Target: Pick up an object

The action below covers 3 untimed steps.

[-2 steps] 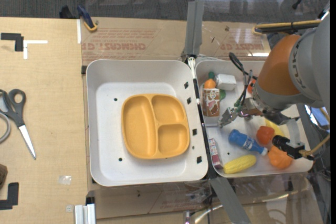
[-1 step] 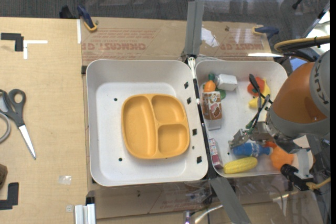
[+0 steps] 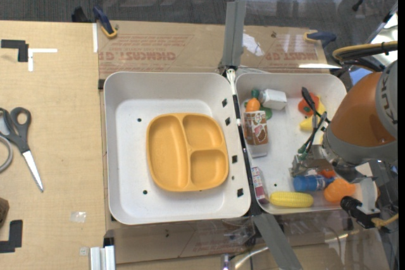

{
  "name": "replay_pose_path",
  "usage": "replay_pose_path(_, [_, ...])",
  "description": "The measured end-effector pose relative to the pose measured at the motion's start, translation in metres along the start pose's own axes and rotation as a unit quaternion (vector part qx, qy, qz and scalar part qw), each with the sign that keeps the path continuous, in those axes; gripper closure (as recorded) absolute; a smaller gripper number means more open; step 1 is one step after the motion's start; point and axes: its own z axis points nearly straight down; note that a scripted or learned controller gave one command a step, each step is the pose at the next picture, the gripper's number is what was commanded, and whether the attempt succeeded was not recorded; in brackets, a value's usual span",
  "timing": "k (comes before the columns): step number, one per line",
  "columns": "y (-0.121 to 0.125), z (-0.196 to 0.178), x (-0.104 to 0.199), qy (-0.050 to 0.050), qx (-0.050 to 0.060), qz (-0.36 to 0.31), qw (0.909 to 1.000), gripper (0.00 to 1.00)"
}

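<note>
The right bin holds several small items. A bottle with a brown label and orange cap lies along its left side, with a white box behind it. Along the front lie a yellow corn cob, a blue object and an orange object. My gripper is low in this bin, just above the blue object and slightly to its left. The arm's orange band covers the bin's right part. Nothing shows as held.
The left bin carries a yellow divided plate. A yellow and orange toy lies behind the gripper. A small red packet rests by the wall between the bins. Scissors lie on the bench at far left.
</note>
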Motion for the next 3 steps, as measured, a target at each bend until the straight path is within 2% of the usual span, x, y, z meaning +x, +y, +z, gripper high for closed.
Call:
replay_pose_path(1, [0.001, 0.007, -0.017, -0.001, -0.002, -0.237, 0.9715, 1.0])
replay_pose_path(2, [0.001, 0.008, 0.009, 0.0, -0.002, -0.188, 0.9822, 1.0])
replay_pose_path(3, [0.0, -0.017, -0.037, -0.001, -0.003, -0.361, 0.9325, 1.0])
